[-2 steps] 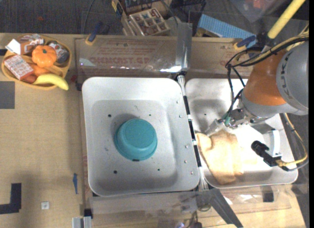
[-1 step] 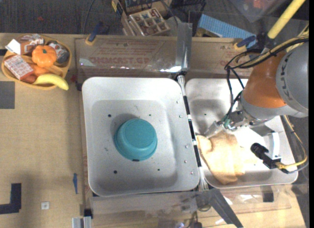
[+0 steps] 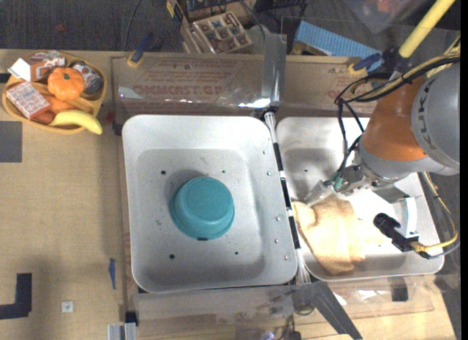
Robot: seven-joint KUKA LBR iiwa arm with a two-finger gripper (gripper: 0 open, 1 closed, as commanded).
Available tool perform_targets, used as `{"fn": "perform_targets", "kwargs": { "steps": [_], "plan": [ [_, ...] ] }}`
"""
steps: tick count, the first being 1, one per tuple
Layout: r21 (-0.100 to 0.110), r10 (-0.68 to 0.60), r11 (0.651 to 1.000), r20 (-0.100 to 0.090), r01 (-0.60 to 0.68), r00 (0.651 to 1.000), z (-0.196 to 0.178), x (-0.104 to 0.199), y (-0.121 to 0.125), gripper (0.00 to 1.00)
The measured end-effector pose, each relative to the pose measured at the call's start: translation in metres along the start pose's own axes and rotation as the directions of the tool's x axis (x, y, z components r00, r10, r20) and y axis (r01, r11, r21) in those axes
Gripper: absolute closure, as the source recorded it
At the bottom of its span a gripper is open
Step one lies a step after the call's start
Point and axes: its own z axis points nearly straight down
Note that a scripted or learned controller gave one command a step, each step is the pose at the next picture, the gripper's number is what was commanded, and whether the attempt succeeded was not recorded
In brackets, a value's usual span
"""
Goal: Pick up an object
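Note:
A teal bowl point(image 3: 203, 207) lies upside down in the middle of the left bin point(image 3: 146, 148). A floppy tan cloth-like thing point(image 3: 333, 234) lies along the front left of the right bin point(image 3: 307, 141). My gripper point(image 3: 327, 189) reaches down from the right and sits at the tan thing's upper edge, close to or touching it. The wrist hides the gripper's tips.
The grey arm with its orange band point(image 3: 398, 130) crosses the right bin's far right side. A basket of toy fruit and boxes point(image 3: 53, 93) stands on the bench at the far left. A cardboard wall point(image 3: 197, 82) runs behind both bins.

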Motion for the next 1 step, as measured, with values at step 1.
{"fn": "perform_targets", "kwargs": {
  "steps": [1],
  "plan": [
    [0.000, 0.000, 1.000, 0.000, 0.000, 1.000, 0.0000, 0.0000, 0.0000, 0.00]
  ]
}}
